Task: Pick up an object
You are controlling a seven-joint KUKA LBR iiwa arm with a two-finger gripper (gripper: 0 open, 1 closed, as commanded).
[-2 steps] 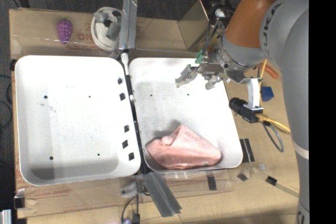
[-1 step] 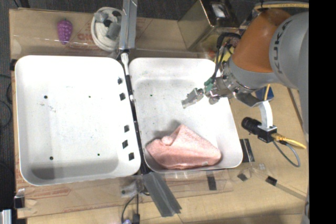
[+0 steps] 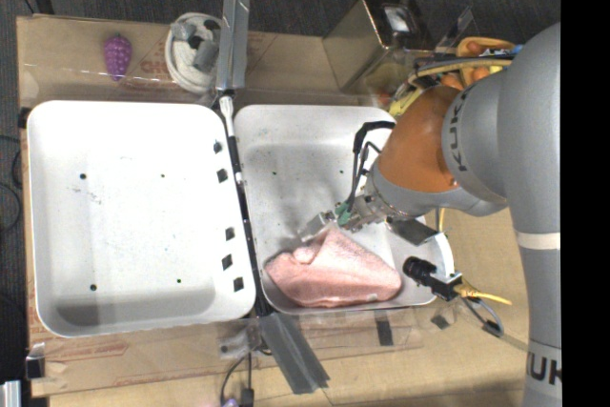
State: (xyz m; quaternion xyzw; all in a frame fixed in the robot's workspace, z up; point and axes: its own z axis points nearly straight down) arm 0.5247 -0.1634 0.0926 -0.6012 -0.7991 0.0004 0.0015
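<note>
Grey gripper [image 3: 335,216]: low in right bin, at upper edge of pink cloth; grip state can't be read from this angle
pink cloth [image 3: 334,274]: bunched at right bin's [image 3: 286,133] near edge
left bin [image 3: 124,214]: alongside, touching
purple object [image 3: 117,55]: on bench beyond left bin

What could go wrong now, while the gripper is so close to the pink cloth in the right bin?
The gripper sits at the upper edge of the pink cloth, so it may pinch only a thin fold that slips out when lifted. The cloth also lies against the near wall of the right bin, so a lift might drag it over the rim. The black cable loops close to the wrist and could perhaps snag.
</note>
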